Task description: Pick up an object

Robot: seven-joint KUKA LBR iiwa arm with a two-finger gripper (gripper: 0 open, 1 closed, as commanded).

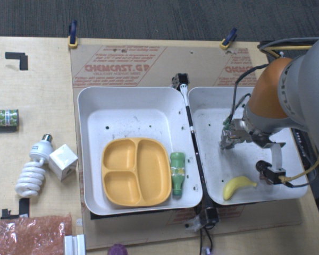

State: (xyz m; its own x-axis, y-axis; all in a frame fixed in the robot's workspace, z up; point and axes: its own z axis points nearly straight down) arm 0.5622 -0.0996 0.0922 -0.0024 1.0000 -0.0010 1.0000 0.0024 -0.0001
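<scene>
You've got the gripper (229, 138) hanging over the middle of the right bin (212, 102); can't tell how it's set. The banana (237, 186) is lying loose by that bin's front edge, well apart from it.

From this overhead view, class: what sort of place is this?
Probably a robotics lab test bench: a grey arm reaches over two white bins, and a protective sheet is clamped down.

Wooden bench (37, 97), two white bins (90, 110), spiral bulb (32, 171), can (6, 119)
</scene>
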